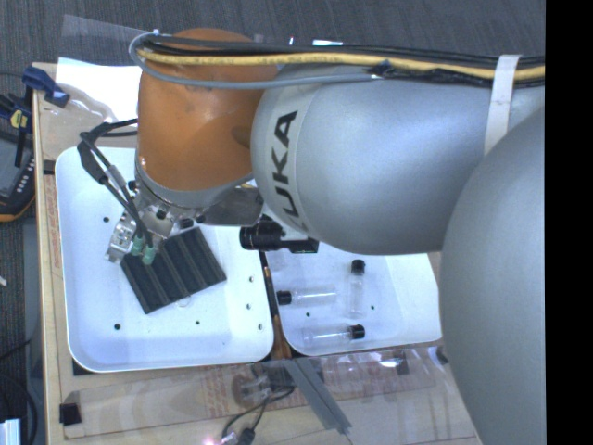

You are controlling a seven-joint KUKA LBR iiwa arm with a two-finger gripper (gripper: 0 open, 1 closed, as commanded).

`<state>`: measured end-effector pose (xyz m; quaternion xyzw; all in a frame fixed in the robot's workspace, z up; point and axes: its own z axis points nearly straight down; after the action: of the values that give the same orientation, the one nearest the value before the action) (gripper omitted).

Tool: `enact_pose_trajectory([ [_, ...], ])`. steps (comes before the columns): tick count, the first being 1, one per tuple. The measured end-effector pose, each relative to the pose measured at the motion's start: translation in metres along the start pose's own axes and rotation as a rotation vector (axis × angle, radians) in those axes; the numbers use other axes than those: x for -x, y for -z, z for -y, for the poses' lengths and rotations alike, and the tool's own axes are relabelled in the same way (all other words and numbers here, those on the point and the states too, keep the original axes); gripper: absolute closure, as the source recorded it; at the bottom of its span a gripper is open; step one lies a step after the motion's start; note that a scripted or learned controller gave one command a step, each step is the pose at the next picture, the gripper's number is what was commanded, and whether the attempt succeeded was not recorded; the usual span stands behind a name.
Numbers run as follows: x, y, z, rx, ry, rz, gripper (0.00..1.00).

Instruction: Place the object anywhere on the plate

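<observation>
- Nearest the camera, along the bench's front edge (167, 401), lie a grey bar (320, 399) and a small tangle of wires (248, 413); a small black block (69, 413) sits at the front left corner.
- The right bin (422, 318) holds three clear vials with black caps: one (332, 336) lying at the front, one (306, 297) lying behind it to the left, and one (357, 286) pointing away from the camera. They lie near each other, not touching.
- The left bin (93, 332) holds a dark ribbed plate (176, 269), lying flat and turned at an angle, near the bin's middle. The floor in front of the plate is bare but for small dark dots.
- The gripper (139, 244) is low over the plate's far left corner, with green tips at the plate's edge. Its silver body (121, 239) is just to the left. Whether the tips are parted or closed cannot be told, and nothing can be seen between them.
- The object to be placed cannot be picked out; if it is at the tips, it is too small or hidden.
- A black cable (102, 170) runs from the gripper up toward the orange band (190, 123).
- The grey arm (389, 165) covers the back of both bins and most of the right side, hiding whatever lies beneath.
- Farthest off, at the left edge, are a blue clamp (44, 83) and a dark device (17, 170) on the carpet.
</observation>
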<state>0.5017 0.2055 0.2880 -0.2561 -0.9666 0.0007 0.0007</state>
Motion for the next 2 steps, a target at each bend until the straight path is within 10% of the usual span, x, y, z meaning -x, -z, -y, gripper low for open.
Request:
enact_pose_trajectory([
  [1, -0.029, -0.12, 0.003, -0.004, -0.388, -0.002, 1.0],
  [2, 0.01, -0.138, 0.068, -0.002, -0.467, -0.001, 1.0],
])
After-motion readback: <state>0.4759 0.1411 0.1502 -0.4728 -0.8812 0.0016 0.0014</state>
